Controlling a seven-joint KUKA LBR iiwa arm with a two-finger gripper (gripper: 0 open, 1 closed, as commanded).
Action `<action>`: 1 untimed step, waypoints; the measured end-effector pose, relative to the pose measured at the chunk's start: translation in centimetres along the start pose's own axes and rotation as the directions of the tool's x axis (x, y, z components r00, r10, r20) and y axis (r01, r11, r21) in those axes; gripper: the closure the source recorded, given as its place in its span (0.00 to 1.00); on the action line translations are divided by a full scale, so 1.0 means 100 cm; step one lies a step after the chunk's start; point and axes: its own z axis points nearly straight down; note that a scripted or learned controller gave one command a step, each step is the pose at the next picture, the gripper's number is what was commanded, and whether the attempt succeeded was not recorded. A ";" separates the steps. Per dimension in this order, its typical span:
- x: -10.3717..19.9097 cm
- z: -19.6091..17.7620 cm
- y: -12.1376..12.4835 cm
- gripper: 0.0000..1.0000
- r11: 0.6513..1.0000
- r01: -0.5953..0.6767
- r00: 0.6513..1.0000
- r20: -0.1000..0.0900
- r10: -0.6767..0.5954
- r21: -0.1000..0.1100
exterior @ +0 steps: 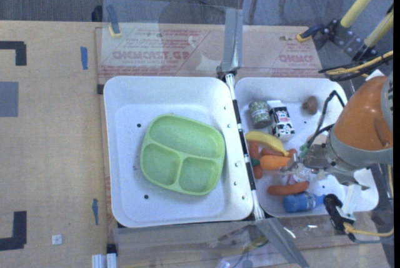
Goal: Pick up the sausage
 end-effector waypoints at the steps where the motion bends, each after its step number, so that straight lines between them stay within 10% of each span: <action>1: 0.050 -0.009 0.052 0.00 1.000 0.005 1.000 0.001 -0.005 0.005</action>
